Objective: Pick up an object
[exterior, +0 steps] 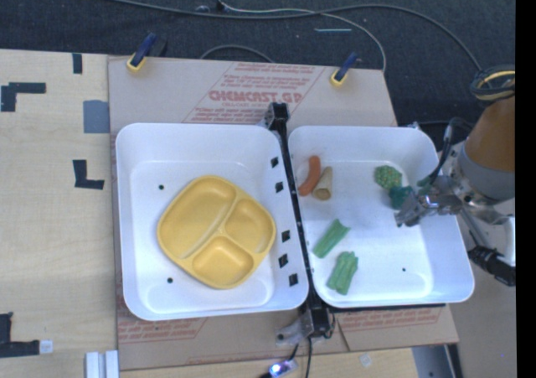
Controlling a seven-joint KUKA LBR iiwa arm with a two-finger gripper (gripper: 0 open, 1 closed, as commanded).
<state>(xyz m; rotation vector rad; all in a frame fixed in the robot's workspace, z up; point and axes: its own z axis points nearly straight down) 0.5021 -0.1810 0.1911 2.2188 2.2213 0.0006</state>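
Broccoli (387, 176), a small green toy floret, is lying near the right wall of the right bin (444, 280), and you are looking at the gripper (408, 210) hovering just below and to the right of it, low over the bin floor. You cannot tell from this angle whether the tool is open or shut, nor whether the teal piece (399, 195) beside the floret is touching it. The arm (490, 150) is reaching in from the right edge of the frame. Toward the bin's upper left an orange sausage (311, 175) is lying against a tan piece (323, 183). Two green toy vegetables (331, 237) (342, 272) are resting lower in the bin, slightly apart. In the left bin (134, 225) a yellow divided plate (217, 230) is sitting at an angle
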